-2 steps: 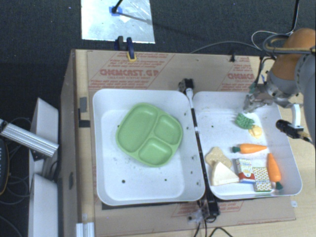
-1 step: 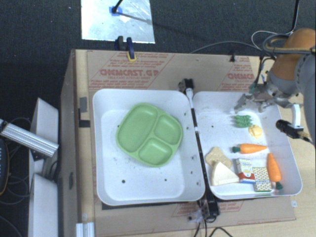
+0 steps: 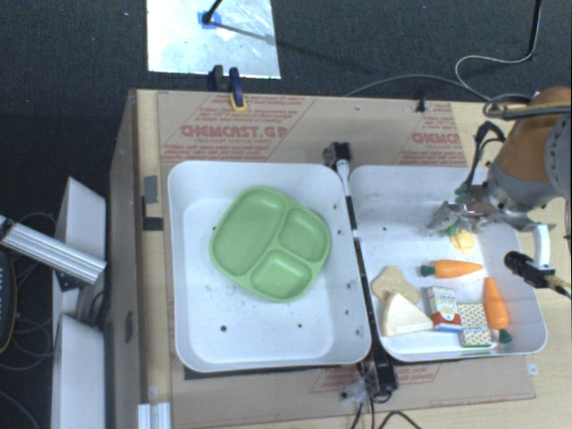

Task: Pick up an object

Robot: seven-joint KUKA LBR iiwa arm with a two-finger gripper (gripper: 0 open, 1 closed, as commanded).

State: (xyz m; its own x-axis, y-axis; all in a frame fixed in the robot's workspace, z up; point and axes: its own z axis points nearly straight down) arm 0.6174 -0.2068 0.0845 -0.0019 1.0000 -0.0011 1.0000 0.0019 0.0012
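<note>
The right bin (image 3: 402, 186) holds several toy foods. An orange carrot (image 3: 453, 269) lies across its middle, and a second carrot (image 3: 496, 307) lies near the right wall. A tan bread slice (image 3: 394, 283) and a pale cheese wedge (image 3: 404, 315) sit at the front left. Two small printed cartons (image 3: 442, 307) (image 3: 476, 336) lie along the front. A small yellow piece (image 3: 462, 239) rests just below my gripper (image 3: 458, 214), which hangs low over the bin's right half, close above that piece. Nothing is seen held.
The left bin (image 3: 201, 329) carries a green divided plate (image 3: 271, 243). A black divider (image 3: 355, 239) runs between the bins. The arm's grey and orange wrist (image 3: 534, 155) stands over the right bin's far right corner, with cables (image 3: 500, 61) behind it.
</note>
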